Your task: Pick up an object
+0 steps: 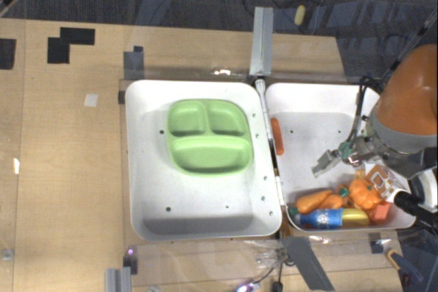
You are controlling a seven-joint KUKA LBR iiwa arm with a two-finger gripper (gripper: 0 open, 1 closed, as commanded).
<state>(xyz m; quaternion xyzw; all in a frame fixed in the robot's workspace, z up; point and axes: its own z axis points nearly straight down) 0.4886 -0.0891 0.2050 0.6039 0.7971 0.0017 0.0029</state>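
Observation:
My gripper (327, 162) hangs over the right bin (308, 116), near its middle, with the grey and orange arm (410, 102) reaching in from the right. A heap of small objects lies along the bin's front wall, just below and right of the gripper: an orange carrot-like piece (315, 201), a blue bottle (321, 218), a yellow piece (354, 217), an orange lumpy toy (364, 193) and a red block (380, 213). A thin orange-red stick (276, 136) lies against the bin's left wall. Nothing shows in the gripper.
The left bin (147, 147) holds a green divided plate (208, 135). A metal post (261, 44) stands behind the wall between the two bins. Cables run over the dark floor behind the bench.

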